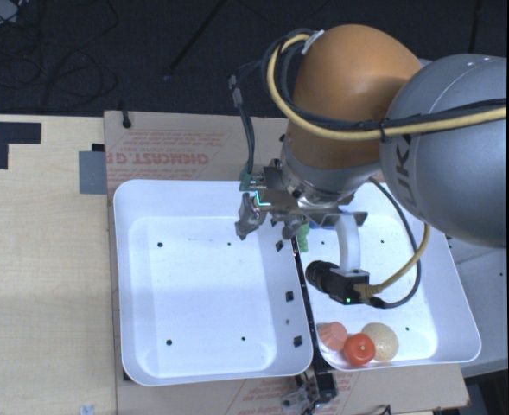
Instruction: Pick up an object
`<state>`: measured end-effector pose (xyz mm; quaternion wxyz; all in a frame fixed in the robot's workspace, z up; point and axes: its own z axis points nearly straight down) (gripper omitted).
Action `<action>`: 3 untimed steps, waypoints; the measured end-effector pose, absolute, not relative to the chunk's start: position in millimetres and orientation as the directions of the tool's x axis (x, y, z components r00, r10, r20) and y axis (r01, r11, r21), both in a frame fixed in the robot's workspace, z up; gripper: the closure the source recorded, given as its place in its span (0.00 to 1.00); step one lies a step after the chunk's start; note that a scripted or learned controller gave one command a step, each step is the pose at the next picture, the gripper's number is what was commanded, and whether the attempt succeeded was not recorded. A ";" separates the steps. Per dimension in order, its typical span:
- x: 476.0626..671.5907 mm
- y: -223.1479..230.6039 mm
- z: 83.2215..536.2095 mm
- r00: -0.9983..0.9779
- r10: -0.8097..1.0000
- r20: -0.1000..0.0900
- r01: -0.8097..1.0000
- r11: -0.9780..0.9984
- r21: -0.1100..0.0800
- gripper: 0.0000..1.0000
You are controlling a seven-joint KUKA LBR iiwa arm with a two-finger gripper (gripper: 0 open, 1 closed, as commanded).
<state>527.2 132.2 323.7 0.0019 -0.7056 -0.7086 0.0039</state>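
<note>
Pincer (276,219) hangs over the divider between the bins; I can't tell its state. Red ball (359,348) sits in the right bin's (461,318) near corner, touching a pink piece (331,333) and a cream ball (381,339).

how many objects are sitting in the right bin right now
3, clustered at the near edge of the right bin: a pinkish piece, a red round one and a cream round one. The arm could be hiding others.
</note>
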 end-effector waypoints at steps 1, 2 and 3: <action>527.3 131.7 333.0 -0.009 1.000 -0.004 1.000 0.009 -0.011 1.00; 529.7 184.8 381.7 -0.005 1.000 0.001 1.000 0.005 0.002 1.00; 543.0 236.8 387.5 -0.004 1.000 0.000 1.000 0.004 -0.002 1.00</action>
